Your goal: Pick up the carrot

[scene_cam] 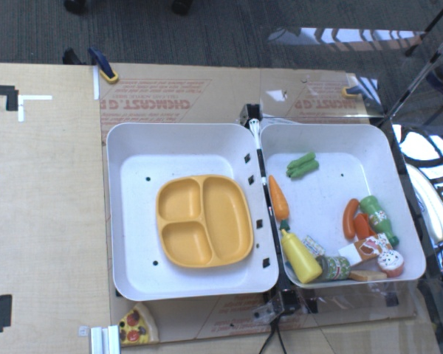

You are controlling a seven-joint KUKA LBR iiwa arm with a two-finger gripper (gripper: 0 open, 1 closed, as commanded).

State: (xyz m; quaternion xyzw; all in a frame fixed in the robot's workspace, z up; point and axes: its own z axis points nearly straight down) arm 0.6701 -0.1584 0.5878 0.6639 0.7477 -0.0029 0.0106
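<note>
An orange carrot (278,198) with a green tip lies against the left wall of the right bin (379,147), pointing up and down the view. Just below it lies a yellow mustard bottle (300,257), almost touching the carrot's lower end.
The left bin (125,198) holds a yellow divided plate (204,220). In the right bin lie green pea pods (303,165), a red sausage (349,219), a green bottle (377,218) and several small food toys at the front right corner (373,260). A toy pizza slice (135,327) lies on the bench below the left bin.
</note>
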